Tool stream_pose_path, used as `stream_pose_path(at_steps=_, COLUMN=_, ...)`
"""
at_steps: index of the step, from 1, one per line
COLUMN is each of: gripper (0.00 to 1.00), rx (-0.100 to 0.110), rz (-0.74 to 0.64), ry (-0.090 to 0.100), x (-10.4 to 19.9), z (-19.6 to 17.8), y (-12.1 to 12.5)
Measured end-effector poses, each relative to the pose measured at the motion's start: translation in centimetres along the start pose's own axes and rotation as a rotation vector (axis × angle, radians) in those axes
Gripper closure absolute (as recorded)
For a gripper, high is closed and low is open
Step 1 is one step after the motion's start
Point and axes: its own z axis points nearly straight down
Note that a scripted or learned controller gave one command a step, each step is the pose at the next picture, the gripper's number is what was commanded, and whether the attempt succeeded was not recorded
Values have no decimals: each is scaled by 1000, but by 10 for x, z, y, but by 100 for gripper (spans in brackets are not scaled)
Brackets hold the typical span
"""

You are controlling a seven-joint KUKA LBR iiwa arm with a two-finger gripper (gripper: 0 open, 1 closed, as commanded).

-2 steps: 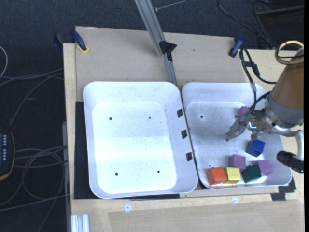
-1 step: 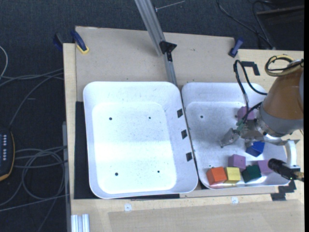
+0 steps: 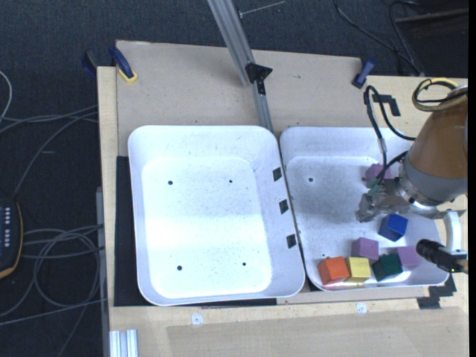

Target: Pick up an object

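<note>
Looking down on the bench point(image 3: 223, 333), you see two shallow white bins side by side. The left bin point(image 3: 201, 214) shows only its speckled white floor with a few small dark dots. The right bin point(image 3: 327, 199) holds all the blocks, gathered toward its near right corner.

Along the near wall you find an orange block point(image 3: 335, 269), a yellow block point(image 3: 359, 268) touching it, and a dark green block point(image 3: 387, 266) just beside that. A purple block point(image 3: 365, 247) sits just behind the yellow one, and a paler purple block point(image 3: 408, 256) lies to the right of the green one. A blue block point(image 3: 394, 226) rests a little farther back, near the arm.

The arm point(image 3: 442, 155) reaches in from the right, its orange band above the grey wrist. The gripper point(image 3: 370, 205) hangs low over the right bin's floor, just left of the blue block and apart from it. You cannot tell how the gripper is set, as the picture is too blurred there. A pinkish-purple patch point(image 3: 374, 172) shows just behind the gripper; you cannot tell what it is.

A grey metal bar point(image 3: 238, 43) slants across the bench from the far side toward the gap between the bins.
</note>
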Motion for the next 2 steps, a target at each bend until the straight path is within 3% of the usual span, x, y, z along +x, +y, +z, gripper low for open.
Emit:
stream_pose_path(at_steps=1, gripper=100, rx=-6, rz=-1, ry=-3, x=-1, z=-64, y=2)
stream_pose_path(at_steps=2, gripper=100, rx=-4, rz=-1, ry=-3, x=-1, z=-103, y=4)
